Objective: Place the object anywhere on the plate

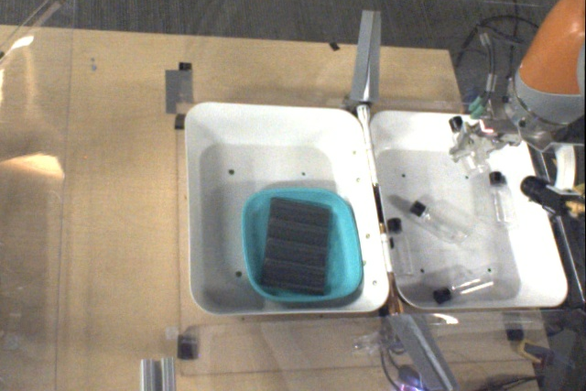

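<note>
- Teal plate (299, 244) sits in left bin (211, 197), toward its front-right part.
- Dark ribbed block (297, 244) lies on plate, roughly centred, long side running front to back, slightly tilted.
- Right bin (403, 142) touches left bin along the middle seam.
- Clear vials with black caps lie scattered in right bin: one (438, 220) near bin centre, lying at a slant; one (465, 288) near front edge; one (499, 197) upright-ish along right side.
- Small black cap (394, 223) just beside the seam, apart from the vials.
- Arm (554, 59) comes in at top right, orange band visible over grey body.
- Gripper (472, 140) hangs over back-right corner of right bin, well apart from plate.
- Gripper looks clear/shiny and blurs into bin; cannot tell whether fingers are apart or together, or whether anything sits between them.
- Wooden bench (92, 224) around both bins; grey metal bracket (366, 59) stands behind the seam.
</note>
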You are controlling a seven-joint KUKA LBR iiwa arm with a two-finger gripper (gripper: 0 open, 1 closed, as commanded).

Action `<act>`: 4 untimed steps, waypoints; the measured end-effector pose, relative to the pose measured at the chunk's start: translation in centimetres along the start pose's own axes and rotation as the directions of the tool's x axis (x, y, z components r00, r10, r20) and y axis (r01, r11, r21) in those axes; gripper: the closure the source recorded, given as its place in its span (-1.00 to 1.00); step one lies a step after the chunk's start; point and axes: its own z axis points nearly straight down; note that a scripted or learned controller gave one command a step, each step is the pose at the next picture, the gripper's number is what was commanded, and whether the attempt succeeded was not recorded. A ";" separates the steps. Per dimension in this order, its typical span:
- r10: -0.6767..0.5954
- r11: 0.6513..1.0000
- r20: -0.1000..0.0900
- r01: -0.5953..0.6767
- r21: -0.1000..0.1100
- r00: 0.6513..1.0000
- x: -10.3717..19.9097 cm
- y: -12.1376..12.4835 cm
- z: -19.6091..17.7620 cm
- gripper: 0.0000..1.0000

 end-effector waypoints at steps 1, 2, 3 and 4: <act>-0.108 0.994 -0.002 0.108 0.003 0.994 6.7 -1.6 3.1 1.00; -0.147 0.989 -0.003 0.147 0.000 0.989 16.7 -3.1 -1.4 1.00; -0.192 0.981 -0.004 0.192 0.004 0.981 25.0 -8.3 0.5 1.00; -0.191 0.982 -0.004 0.191 0.004 0.982 25.0 -8.3 0.5 -1.00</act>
